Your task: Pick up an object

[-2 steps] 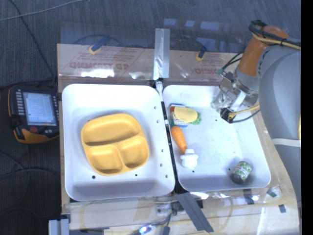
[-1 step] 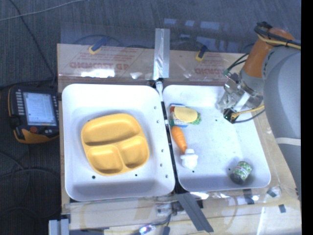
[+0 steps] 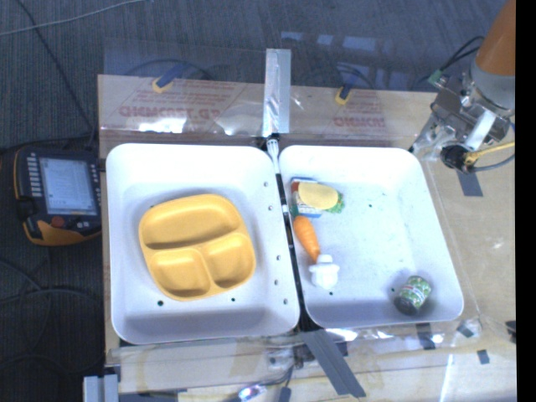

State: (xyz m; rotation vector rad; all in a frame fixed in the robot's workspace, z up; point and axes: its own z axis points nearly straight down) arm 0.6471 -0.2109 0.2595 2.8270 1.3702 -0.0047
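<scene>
Overhead, slanted view. Two white bins side by side on desk [image 3: 490,249].

Left bin [image 3: 126,174]: yellow tray [image 3: 198,245] w/ three compartments, lying flat, roughly centred.

Right bin [image 3: 394,174]: four items.
- Sandwich [image 3: 316,197], yellow top w/ green edge, at upper left, close to the wall shared w/ left bin.
- Carrot [image 3: 306,236] just below sandwich, orange, lying at a slant, near same wall.
- White toy [image 3: 324,271] just below carrot tip, small; can't tell what it is.
- Can [image 3: 413,294], green and white label, near lower right corner, well apart from the other three.

Arm enters from upper right; orange band [image 3: 502,36] at frame edge. Tool [image 3: 459,136] sits outside right bin, above desk past bin's upper right corner, well apart from all items. Can't tell tool's state: its tip is small and cluttered w/ cables. Nothing seen between them.

Teach pendant [image 3: 57,193] on floor left of desk, screen lit. Cables run across dark carpet [image 3: 126,15]. Clear sheet w/ reversed red lettering behind bins.
</scene>
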